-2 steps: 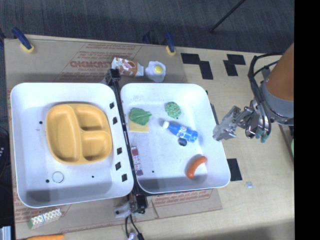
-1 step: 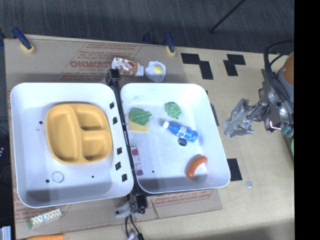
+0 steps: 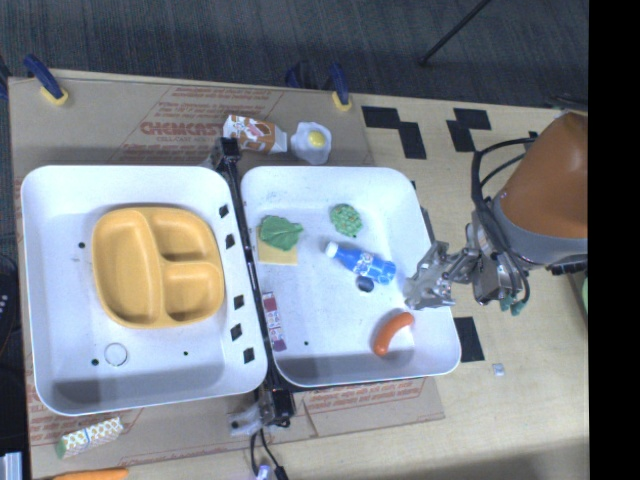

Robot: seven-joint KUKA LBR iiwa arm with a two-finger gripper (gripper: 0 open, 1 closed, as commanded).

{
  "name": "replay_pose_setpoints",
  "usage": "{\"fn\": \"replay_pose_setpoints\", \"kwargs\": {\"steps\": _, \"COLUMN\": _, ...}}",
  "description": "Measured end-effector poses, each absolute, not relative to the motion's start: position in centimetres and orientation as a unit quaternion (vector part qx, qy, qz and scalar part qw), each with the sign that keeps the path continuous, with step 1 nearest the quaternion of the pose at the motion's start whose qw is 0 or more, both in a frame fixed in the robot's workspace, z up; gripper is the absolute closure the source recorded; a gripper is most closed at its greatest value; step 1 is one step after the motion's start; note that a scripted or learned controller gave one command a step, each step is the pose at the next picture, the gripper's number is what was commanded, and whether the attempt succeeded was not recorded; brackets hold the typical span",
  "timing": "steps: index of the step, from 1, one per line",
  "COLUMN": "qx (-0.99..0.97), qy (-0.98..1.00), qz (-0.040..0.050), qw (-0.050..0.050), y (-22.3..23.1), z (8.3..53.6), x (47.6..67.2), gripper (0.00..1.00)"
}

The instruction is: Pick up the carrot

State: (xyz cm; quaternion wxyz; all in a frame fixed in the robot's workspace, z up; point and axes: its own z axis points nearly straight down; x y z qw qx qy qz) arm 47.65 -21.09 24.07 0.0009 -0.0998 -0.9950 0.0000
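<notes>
A: Where is the arm (image 3: 545, 193) seen?
B: It is seen at three o'clock, its orange band turned upward, its grey wrist stretched toward nine o'clock.
A: And the gripper (image 3: 425, 288)?
B: It is found low, just past centre toward four o'clock, pointed toward nine.

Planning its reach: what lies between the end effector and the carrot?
In the camera view, only bare white bin floor separates the end effector from the carrot.
</notes>
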Motion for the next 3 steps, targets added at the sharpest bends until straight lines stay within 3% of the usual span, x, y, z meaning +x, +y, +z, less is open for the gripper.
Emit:
{"fn": "replay_pose_setpoints", "kwargs": {"steps": 1, "qx": 0.082, "qy": -0.997, "qz": 0.0009, "qw": -0.001, "y": -21.1, "z": 31.5, "x": 47.7, "gripper": 1.00}}
{"fn": "replay_pose_setpoints", "kwargs": {"steps": 2, "qx": 0.129, "qy": -0.992, "qz": -0.0009, "qw": 0.002, "y": -21.1, "z": 20.6, "x": 48.2, "gripper": 1.00}}
{"fn": "replay_pose_setpoints", "kwargs": {"steps": 3, "qx": 0.224, "qy": -0.975, "qz": 0.0008, "qw": -0.001, "y": -21.0, "z": 31.1, "x": 49.0, "gripper": 1.00}}
